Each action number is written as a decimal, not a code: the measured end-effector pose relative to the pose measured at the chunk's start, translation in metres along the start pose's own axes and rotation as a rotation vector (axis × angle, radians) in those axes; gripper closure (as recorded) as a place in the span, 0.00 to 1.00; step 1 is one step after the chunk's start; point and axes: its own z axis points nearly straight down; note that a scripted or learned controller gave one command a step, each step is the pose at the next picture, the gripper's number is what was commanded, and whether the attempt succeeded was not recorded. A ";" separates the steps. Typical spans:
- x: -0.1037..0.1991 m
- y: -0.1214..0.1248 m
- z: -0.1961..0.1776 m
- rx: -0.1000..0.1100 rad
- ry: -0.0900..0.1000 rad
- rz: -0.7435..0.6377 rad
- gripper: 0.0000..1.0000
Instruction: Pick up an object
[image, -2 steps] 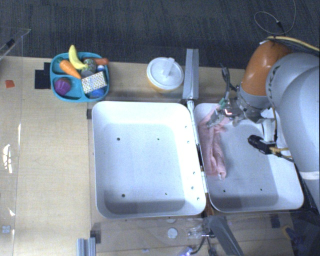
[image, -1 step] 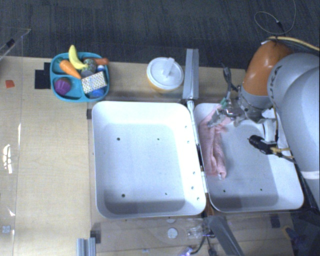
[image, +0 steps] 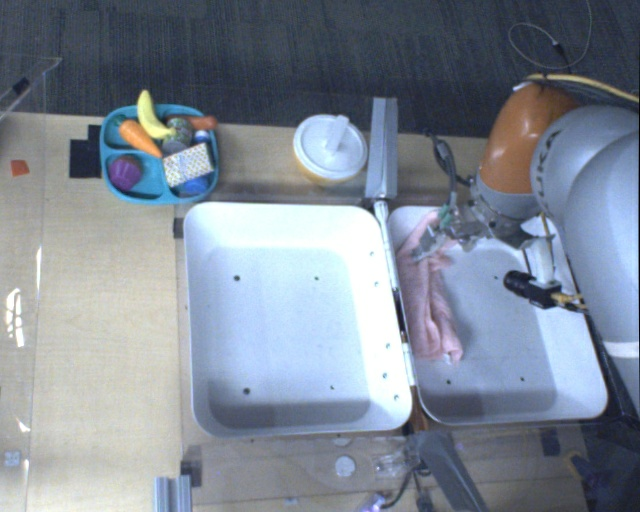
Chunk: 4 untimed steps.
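Observation:
A pink cloth (image: 432, 305) lies in a long strip along the left side of the right bin (image: 520, 370). Its upper end is bunched and drawn up to my gripper (image: 436, 240), which is low at the bin's far left corner. The gripper is shut on that upper end of the cloth. The rest of the cloth trails toward the near side of the bin and rests on the floor. The grey arm with its orange band (image: 520, 140) reaches in from the right.
The left bin (image: 290, 400) sits beside the right one, with a metal divider post (image: 381, 150) at the far end between them. A white lidded cup (image: 330, 147) and a blue tray of toy food (image: 160, 152) stand behind the left bin. A black cable fitting (image: 535, 288) hangs off the wrist.

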 end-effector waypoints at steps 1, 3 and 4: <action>0.006 -0.029 -0.001 -0.014 0.009 -0.113 0.00; 0.007 -0.001 0.000 0.014 0.023 -0.273 0.00; 0.006 0.004 -0.011 -0.003 0.012 -0.276 1.00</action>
